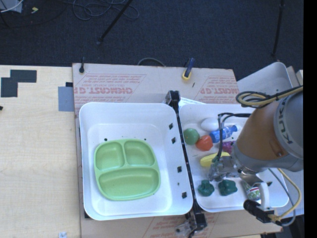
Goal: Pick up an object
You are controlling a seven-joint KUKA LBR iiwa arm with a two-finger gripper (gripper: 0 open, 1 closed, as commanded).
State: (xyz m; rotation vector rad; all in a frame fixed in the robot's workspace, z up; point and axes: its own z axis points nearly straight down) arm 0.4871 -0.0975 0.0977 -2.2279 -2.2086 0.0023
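The right bin (pixel 190 185) holds several small toys: a green ball (pixel 191 136), a red-orange piece (pixel 204 143), a white egg shape (pixel 210 123), a blue bottle-like piece (pixel 222 133), a yellow piece (pixel 210 159), a purple bit (pixel 227 145) and two dark green pieces (pixel 206 188) (pixel 227 187). My gripper (pixel 216 172) hangs low over the bin between the yellow piece and the dark green pieces. The arm's bulk covers the bin's right half.
The left bin (pixel 89 128) holds a light green divided plate (pixel 127 169). A black divider clip strip (pixel 179 152) runs between the bins. A small round patterned object (pixel 253 192) lies at the right bin's near right. Cardboard lies under both bins.
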